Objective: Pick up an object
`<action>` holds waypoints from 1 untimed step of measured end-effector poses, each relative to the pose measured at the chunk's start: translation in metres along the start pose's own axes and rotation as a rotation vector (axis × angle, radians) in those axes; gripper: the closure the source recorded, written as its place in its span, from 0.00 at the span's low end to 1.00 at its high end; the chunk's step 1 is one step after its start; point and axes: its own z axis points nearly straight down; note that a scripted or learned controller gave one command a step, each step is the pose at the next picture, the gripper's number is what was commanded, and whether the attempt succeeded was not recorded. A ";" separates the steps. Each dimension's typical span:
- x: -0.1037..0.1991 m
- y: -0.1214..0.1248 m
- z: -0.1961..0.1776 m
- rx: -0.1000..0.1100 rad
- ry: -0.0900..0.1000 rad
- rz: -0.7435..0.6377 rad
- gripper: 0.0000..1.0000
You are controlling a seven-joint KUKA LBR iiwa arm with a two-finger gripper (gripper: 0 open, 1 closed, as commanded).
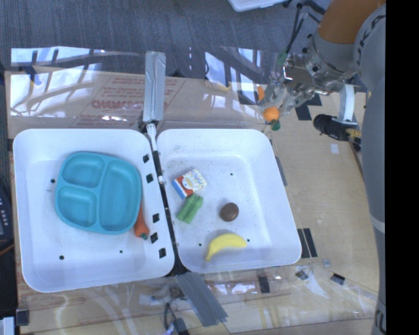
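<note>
Hovering past the far right corner of the right bin (pixel 278 196), the pincer (pixel 273 108) has a small orange object (pixel 271 115) at its fingertips, seemingly pinched between them. Pick looks made; next comes a steady lift. Below it in the bin lie a carton (pixel 190 182), green piece (pixel 190 208), brown ball (pixel 228 211) and banana (pixel 226 245).

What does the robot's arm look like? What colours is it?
The arm is smooth, rounded and grey, with an orange band above its wrist. The wrist is a cluster of silver metal parts with thin dark cables running up from it. At its tip, the gripper looks small and pale.
</note>
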 end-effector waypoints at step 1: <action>0.006 -0.040 0.097 0.008 0.001 0.016 1.00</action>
